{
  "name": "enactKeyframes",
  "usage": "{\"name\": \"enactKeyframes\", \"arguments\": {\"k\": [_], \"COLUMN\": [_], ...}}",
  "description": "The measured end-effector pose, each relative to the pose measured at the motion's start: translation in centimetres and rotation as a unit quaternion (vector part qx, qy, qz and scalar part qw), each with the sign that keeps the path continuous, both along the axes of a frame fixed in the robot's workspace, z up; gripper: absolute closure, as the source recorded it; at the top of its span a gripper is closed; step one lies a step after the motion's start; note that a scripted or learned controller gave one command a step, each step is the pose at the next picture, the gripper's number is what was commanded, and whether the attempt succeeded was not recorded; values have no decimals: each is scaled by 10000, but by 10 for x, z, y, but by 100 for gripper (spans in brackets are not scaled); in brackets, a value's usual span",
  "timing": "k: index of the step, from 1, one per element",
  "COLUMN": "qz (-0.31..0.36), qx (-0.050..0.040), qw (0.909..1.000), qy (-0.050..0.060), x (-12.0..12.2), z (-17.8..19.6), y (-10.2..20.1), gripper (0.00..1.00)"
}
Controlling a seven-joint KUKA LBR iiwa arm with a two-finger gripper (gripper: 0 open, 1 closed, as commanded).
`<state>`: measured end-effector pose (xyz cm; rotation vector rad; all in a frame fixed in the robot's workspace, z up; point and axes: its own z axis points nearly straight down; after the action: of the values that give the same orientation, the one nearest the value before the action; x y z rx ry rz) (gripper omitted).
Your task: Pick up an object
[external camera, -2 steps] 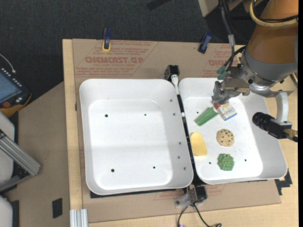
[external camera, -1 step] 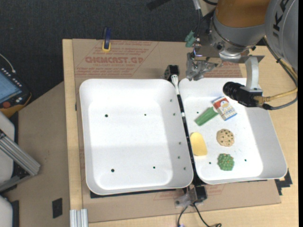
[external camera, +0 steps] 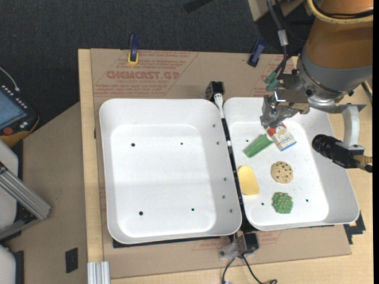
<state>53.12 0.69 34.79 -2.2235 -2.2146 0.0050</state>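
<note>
The gripper [external camera: 273, 120] hangs low in the right bin [external camera: 337, 209], just above the small red-and-white carton [external camera: 283, 137] beside the green block [external camera: 257, 146], and nothing is lifted yet.

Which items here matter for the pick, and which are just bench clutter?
Part of the job:
- end effector, low over the right bin
- small red and white carton just beneath it
- green block
- yellow piece
- cookie
- green bumpy lump

Lying about:
- left bin
- blue clamps
- cardboard sheet
</note>
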Motion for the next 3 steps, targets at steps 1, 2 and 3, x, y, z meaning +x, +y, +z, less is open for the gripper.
{"name": "enactKeyframes", "arguments": {"k": [1,2,3], "qz": [67,34,43], "qx": [21,3,14], "qw": [9999,10000,10000], "qy": [-88,-42,-56], "x": [-38,-34,-52], "z": [101,98,140], "y": [63,102,129], "gripper": [100,100,100]}}
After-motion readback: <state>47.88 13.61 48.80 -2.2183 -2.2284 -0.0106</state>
